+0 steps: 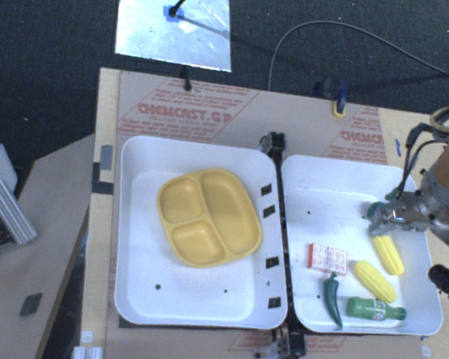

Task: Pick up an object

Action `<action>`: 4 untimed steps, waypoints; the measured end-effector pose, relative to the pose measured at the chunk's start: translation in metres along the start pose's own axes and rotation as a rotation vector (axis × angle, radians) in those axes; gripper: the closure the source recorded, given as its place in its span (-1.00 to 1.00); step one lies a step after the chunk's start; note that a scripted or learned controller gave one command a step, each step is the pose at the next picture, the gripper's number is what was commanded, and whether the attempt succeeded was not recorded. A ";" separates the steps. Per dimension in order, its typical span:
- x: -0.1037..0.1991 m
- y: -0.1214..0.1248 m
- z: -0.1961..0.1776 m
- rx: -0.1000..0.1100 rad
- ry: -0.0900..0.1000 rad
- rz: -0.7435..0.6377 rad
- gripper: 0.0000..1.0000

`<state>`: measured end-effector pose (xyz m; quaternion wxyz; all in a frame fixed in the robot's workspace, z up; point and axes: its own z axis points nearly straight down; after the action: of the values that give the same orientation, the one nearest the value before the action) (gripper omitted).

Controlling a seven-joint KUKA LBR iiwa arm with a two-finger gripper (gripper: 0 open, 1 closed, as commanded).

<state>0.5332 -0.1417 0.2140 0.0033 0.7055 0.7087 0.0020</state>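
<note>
I work over a tan bench (215, 114) on dark carpet, its sheet printed "CHEMCAST GP" in red. Two white bins sit side by side: the left bin (130, 284) holds a yellow divided plate (209, 215). My gripper (385, 218) hangs low in the right bin (320, 185), far right side; whether it is open or closed I cannot tell. Just near it lie two corn cobs (387, 253), then a red-and-white packet (328, 259), a green chili (333, 299) and a green bottle (375, 310).
</note>
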 end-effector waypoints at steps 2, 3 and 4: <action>0.051 -0.003 -0.016 0.006 0.004 -0.005 1.00; 0.095 -0.012 -0.016 0.007 0.004 -0.005 1.00; 0.151 -0.021 -0.007 0.008 0.005 -0.006 1.00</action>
<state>0.5112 0.0088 0.2208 -0.0012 0.7035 0.7107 0.0009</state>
